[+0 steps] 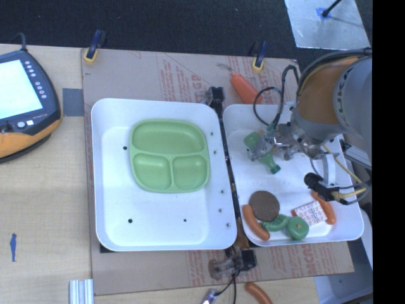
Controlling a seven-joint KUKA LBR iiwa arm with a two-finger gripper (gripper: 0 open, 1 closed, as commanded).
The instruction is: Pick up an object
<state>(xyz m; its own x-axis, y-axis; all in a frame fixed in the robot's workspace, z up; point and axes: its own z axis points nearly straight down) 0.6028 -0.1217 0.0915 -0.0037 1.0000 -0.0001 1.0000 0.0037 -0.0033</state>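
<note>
Nearest edge of the surface (50, 201): an orange piece (258, 292) lies outside the bins, by the cable clamp at the bottom; right bin (354, 230), near end: orange sausage-shaped toy (255, 223) along the left wall, touching a brown disc (264, 204); green ring-shaped toy (296, 227) just beside the disc; a small red-and-white packet (309, 212) next to an orange carrot-like piece (324, 209); left bin (107, 227) holds a green divided plate (169, 155), lying flat, well apart from the right bin's things; mid right bin: hand (269, 145) reaches in from the right, at a green toy (261, 149) that lies against it; cannot tell whether the toy sits between the fingers, nor how they stand; grey arm with orange band (329, 100) above; far side: another orange piece (244, 88) outside the right bin's far rim; a teach pendant (25, 103) at far left.
</note>
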